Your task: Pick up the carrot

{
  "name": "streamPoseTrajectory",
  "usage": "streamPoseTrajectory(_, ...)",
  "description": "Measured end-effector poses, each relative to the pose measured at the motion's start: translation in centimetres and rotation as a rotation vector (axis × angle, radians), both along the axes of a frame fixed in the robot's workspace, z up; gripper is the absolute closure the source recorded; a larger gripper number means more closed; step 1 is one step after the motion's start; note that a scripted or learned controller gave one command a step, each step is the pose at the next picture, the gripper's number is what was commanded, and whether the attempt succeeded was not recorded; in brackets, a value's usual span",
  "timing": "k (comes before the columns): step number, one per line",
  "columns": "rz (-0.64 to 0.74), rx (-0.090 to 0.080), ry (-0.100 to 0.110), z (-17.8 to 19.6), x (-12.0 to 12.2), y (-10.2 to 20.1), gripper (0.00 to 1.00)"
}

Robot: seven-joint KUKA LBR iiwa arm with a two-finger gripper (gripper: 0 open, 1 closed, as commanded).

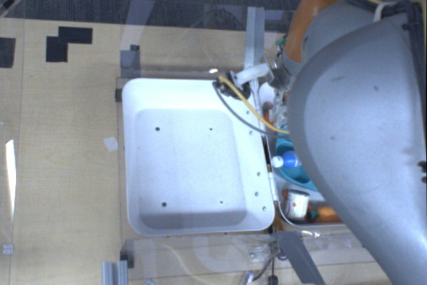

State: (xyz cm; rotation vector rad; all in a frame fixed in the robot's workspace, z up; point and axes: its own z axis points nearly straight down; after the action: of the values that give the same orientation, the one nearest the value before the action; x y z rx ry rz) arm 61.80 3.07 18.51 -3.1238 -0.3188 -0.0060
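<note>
Shallow white plastic bin [190,157] lying on pale wooden tabletop [60,143] bearing black blocks; grey arm [360,123] showing orange band [308,13]; orange carrot [327,213] showing.

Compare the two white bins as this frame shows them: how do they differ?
The left bin lies in open view, its rim visible all round; the right bin is mostly covered by the grey arm. The left bin's floor shows bare white with small dark dots; the right bin's visible strip holds crowded items, among them an orange piece, possibly the carrot. Both are shallow, white, and side by side.
</note>
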Motion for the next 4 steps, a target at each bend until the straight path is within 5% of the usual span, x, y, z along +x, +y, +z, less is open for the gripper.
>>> streamPoseTrajectory(2,0.005,-0.003,0.0,2.4,3.2,-7.1,1.0)
streamPoseTrajectory(3,0.03,-0.002,0.005,0.7,-1.1,-3.9,1.0)
streamPoseTrajectory(4,0.002,-0.001,0.0,0.0,2.2,-5.1,1.0)
